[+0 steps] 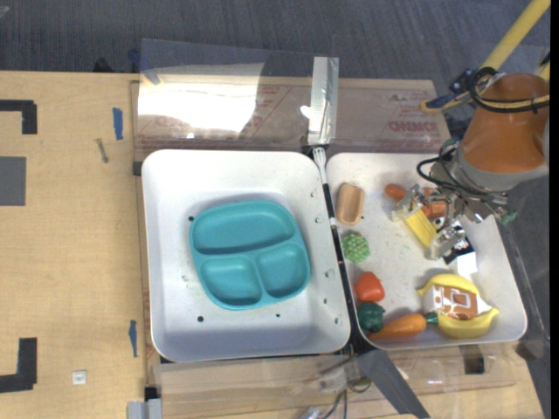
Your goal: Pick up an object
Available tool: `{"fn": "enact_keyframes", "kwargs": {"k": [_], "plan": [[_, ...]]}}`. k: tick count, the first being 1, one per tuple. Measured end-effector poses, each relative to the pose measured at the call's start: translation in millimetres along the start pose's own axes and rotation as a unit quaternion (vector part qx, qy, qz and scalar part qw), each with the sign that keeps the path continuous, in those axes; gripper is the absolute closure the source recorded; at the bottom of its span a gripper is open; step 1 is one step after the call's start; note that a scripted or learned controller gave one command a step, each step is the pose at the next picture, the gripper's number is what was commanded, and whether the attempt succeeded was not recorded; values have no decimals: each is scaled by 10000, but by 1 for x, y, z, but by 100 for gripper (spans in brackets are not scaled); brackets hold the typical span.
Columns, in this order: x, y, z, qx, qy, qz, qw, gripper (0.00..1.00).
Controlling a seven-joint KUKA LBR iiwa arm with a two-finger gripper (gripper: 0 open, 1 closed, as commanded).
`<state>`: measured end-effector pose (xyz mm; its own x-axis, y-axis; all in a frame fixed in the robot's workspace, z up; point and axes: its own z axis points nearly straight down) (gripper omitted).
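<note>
Arm reaching in from right, gripper [447, 221] low over right bin [511, 273] at the yellow block [420, 228], seemingly lined up for a grab, grip state not discernible; teal tray [250, 253] sits apart in left bin [166, 234].

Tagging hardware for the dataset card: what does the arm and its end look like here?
The arm shows a broad orange band over a grey wrist section. Black cables loop at its left side. The gripper below is a small dark and silver metal assembly, too cluttered to make out in detail.
</note>
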<state>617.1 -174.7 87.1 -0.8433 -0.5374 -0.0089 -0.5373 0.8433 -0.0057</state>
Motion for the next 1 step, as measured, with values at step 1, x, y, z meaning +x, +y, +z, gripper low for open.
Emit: {"fn": "enact_keyframes", "kwargs": {"k": [1], "plan": [[38, -18, -1, -78, -26, 529, 9986, 0]]}}
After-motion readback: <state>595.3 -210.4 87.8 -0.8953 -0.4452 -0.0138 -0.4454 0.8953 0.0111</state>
